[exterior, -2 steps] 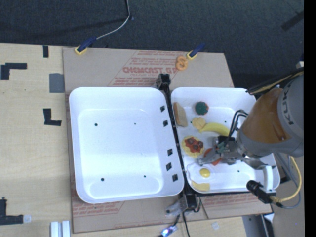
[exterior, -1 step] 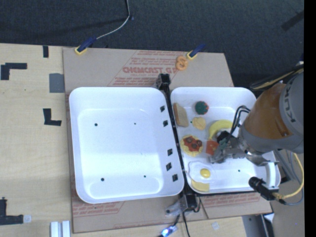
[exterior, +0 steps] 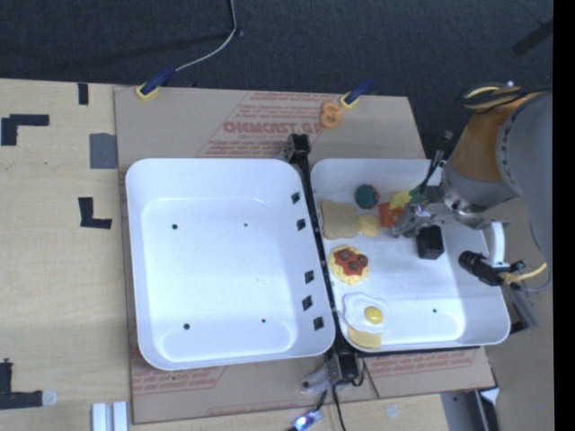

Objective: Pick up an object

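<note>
The right bin (exterior: 449, 326) holds several toy foods. A green ball (exterior: 366, 195) lies near the back, with a red piece (exterior: 387, 214) and a yellow piece (exterior: 400, 200) beside it. A tan slice (exterior: 338, 218) and a small yellow chunk (exterior: 369, 227) lie by the left wall. Further forward are a small pizza (exterior: 349, 262) and a fried egg (exterior: 366, 313) resting on another tan slice (exterior: 363, 336). My gripper (exterior: 419, 226) is low in the right bin, just right of the red and yellow pieces. Whether it touches them is hidden.
The left bin (exterior: 216, 259) sits beside the right one, with a black hinge strip (exterior: 310, 241) between them. An orange ring (exterior: 331, 113) and two clamps (exterior: 154, 83) lie on the cardboard behind the bins. The grey arm (exterior: 503, 164) covers the right bin's far right corner.
</note>
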You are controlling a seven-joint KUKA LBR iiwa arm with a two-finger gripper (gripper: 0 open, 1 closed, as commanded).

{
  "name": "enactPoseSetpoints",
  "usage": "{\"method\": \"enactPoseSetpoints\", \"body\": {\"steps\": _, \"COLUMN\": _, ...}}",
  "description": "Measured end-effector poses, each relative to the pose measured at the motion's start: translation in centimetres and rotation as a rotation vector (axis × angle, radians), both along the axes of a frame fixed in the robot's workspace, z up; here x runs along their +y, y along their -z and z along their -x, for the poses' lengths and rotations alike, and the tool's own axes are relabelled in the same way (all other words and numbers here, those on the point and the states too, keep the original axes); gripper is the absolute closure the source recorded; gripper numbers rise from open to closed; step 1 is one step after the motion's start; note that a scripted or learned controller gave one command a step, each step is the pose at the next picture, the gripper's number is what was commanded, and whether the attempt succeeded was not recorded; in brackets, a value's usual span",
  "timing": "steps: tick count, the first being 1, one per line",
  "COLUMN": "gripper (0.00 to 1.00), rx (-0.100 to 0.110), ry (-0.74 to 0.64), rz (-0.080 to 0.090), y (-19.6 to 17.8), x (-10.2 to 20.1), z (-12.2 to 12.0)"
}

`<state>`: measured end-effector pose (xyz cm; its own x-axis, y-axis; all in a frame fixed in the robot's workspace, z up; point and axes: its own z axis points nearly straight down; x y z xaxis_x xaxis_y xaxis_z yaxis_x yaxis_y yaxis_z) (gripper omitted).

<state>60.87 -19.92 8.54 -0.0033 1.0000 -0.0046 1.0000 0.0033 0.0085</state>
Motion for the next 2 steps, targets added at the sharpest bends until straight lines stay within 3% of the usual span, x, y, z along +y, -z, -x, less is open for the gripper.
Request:
{"method": "enactPoseSetpoints", "body": {"steps": 1, "gripper": 1.0, "rx": 0.079, "ry": -0.004, "rz": -0.016, "y": 0.7, "x": 0.5, "z": -4.8}}
{"method": "enactPoseSetpoints", "body": {"steps": 2, "gripper": 1.0, "rx": 0.016, "ry": 0.005, "rz": -0.008, "y": 0.1, "x": -2.5, "z": -2.7}}
